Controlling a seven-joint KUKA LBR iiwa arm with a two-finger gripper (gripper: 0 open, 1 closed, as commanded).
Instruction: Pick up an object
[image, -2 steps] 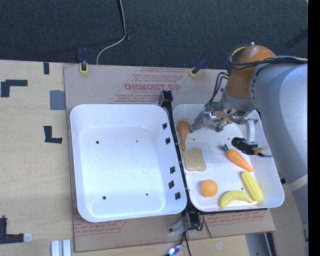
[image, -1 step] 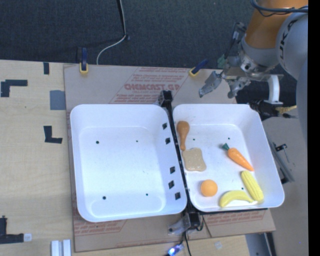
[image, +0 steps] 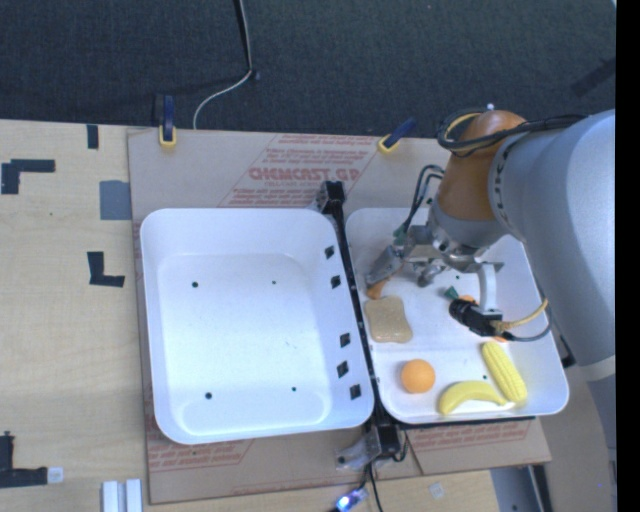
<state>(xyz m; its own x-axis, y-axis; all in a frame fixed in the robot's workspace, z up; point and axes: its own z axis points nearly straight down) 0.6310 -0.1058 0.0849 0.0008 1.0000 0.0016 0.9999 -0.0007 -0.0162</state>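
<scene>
Camera view: corn cob (image: 504, 372) lies pointing lower right; whether the jaws (image: 388, 268) are spread, I cannot tell.

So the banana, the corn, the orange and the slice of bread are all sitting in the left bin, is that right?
Not quite. In the camera view the banana, corn, orange and slice of bread all lie in the right bin, not the left one. The rest holds.
</scene>
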